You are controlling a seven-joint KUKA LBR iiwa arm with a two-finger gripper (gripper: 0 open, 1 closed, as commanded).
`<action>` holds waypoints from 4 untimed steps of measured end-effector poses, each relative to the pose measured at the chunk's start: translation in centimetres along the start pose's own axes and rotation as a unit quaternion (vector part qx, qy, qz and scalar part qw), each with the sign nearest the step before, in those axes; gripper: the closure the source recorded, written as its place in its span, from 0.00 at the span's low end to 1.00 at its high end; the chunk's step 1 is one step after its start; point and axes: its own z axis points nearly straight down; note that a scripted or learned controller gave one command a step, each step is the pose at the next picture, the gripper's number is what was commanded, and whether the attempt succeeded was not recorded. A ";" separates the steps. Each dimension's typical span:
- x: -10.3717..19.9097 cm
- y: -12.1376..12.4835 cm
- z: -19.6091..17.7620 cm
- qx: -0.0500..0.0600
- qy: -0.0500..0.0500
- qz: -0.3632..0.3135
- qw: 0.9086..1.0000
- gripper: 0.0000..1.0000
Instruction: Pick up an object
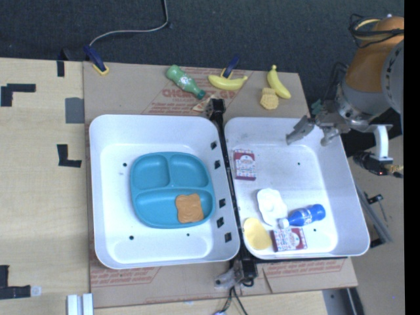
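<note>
The left shallow white bin carries a turquoise three-compartment plastic plate at its centre, with a brown toast-shaped piece in the plate's lower right compartment; bare floor rings the plate on every side. Above the bins, on the cardboard, lie a green toy bottle and two yellow toy bananas. In the right shallow white bin, a small red-and-white carton lies near the left wall, long axis running up and down the frame. The upper and middle floor is open. Crowded at the lower edge are a white lump, a yellow round piece, a second red carton and a blue-and-white bottle, pointing right and slightly upward. The two-finger gripper hangs over the upper right rim, fingers spread, pinching nothing.
</note>
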 end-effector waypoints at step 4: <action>5.4 -14.8 9.0 -0.003 0.000 0.001 1.000 1.00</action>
